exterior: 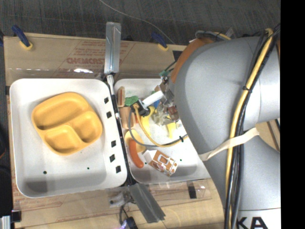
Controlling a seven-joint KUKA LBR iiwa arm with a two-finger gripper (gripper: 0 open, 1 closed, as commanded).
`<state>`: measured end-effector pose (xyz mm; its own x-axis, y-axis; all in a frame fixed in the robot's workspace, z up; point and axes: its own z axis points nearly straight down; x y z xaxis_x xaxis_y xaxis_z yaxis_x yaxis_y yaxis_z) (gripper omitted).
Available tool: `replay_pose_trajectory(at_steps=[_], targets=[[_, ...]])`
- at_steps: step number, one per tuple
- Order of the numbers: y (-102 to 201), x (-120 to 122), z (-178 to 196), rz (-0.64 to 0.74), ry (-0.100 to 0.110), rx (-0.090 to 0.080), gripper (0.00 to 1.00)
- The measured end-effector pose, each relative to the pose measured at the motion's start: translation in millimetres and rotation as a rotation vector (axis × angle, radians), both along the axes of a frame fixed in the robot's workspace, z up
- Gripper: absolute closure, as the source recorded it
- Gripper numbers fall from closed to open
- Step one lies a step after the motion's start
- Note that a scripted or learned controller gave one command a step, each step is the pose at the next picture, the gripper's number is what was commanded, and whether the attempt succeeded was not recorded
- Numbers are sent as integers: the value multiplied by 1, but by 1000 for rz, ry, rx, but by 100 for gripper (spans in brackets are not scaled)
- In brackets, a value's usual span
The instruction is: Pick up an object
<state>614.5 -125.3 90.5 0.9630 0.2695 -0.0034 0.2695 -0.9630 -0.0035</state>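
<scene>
The gripper hangs low in the right bin above a hot dog, its grip indiscernible.

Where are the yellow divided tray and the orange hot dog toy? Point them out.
yellow divided tray point(66, 123): camera view, on its centre divider, left bin.
orange hot dog toy point(136, 155): camera view, on its middle, right bin.
</scene>
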Motion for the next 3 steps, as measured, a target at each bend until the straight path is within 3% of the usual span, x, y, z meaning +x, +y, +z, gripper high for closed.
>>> replay_pose_trajectory(at_steps=[1,2,3], targets=[[30,-2,0,-42,4,0,0],[33,-63,-1,-28,4,0,0],[25,-1,0,-65,-1,-2,0]])
